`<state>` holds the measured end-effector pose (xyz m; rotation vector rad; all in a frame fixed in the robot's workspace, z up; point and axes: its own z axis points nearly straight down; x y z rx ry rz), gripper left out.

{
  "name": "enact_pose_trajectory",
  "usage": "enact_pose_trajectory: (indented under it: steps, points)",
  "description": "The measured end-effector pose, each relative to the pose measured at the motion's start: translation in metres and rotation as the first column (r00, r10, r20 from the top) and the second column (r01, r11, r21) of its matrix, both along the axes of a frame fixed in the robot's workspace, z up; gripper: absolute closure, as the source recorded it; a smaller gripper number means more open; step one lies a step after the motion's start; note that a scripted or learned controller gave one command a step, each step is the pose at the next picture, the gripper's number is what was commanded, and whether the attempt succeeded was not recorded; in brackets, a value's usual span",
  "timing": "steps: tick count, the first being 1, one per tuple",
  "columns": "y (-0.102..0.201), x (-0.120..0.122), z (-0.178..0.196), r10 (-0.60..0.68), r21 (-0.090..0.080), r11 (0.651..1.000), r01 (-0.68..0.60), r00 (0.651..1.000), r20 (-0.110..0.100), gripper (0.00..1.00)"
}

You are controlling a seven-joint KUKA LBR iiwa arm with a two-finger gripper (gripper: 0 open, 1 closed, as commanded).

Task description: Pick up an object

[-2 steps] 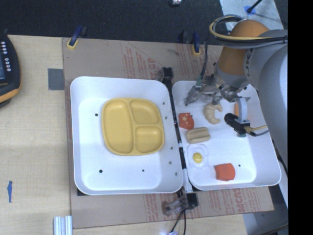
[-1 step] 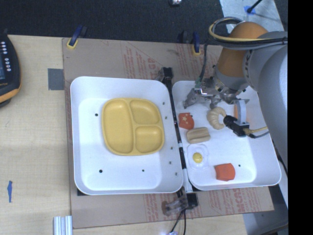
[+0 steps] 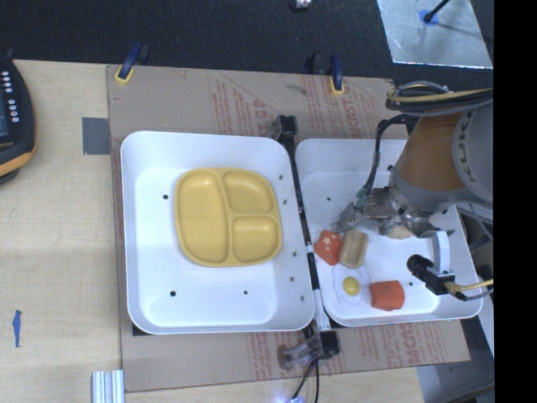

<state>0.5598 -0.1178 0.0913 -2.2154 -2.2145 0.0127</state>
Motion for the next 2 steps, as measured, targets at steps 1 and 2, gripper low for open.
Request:
enact_pose_trajectory:
  steps: [1,2]
  points:
    - [0.0004,0.0050,0.0112,0.005,-0.002,1.000,-0.005,1.000,0.008,1.00]
    - [0.0005,0.0050,0.0109,0.005,-0.002,1.000,-0.005,1.000,0.009,0.00]
